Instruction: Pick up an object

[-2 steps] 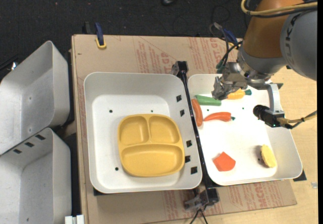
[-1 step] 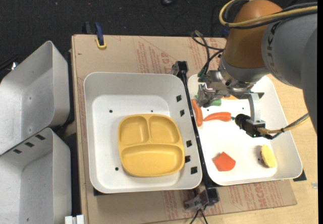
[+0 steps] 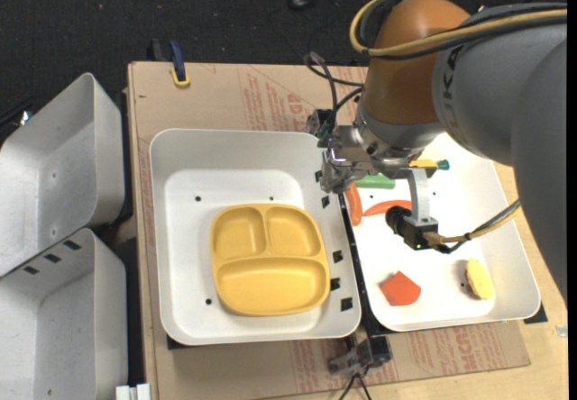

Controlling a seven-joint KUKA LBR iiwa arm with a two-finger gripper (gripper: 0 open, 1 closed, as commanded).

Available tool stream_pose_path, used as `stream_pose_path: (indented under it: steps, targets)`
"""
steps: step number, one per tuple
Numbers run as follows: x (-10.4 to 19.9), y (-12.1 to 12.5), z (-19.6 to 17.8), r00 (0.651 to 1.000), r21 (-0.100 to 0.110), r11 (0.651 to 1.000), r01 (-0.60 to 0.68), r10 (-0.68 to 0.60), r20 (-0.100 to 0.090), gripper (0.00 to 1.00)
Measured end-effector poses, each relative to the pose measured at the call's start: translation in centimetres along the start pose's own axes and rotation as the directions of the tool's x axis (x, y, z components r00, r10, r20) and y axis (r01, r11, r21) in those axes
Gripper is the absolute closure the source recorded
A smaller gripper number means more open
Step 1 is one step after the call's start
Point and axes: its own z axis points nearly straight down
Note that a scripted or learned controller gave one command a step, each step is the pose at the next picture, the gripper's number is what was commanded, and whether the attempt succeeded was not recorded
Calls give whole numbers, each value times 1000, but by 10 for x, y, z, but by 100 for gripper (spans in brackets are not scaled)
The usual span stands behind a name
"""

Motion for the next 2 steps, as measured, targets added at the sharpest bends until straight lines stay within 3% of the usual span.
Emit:
stream_pose_path:
  steps: [1, 2]
  targets:
    - [50, -22, -6, 1000, 2, 1000, 0, 0, 0, 100]
    - [46, -21, -6, 1000, 1, 1000, -7, 7, 2, 0]
